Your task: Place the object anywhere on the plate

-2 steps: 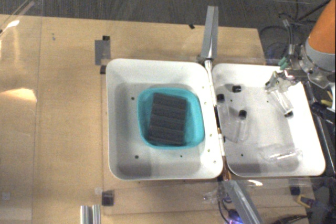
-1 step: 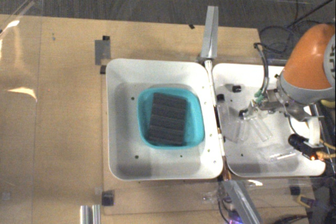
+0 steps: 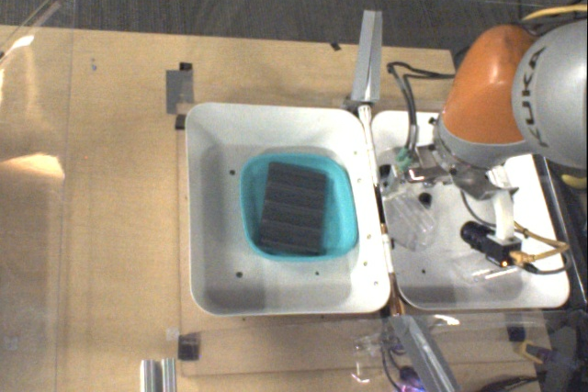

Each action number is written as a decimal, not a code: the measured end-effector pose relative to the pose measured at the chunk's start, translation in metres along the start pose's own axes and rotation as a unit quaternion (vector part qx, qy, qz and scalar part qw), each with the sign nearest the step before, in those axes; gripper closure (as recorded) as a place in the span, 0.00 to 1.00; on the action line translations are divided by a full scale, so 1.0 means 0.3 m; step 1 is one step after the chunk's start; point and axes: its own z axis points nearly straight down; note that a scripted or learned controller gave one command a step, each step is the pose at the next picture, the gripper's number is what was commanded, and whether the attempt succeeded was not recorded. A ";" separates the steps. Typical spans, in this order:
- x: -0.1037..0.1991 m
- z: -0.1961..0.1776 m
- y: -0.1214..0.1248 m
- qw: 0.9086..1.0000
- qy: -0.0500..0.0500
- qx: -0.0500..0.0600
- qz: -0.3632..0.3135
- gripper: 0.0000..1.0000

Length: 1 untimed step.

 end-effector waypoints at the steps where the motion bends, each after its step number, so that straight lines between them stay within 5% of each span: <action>1: -0.002 0.000 0.000 1.000 0.000 0.000 0.001 0.00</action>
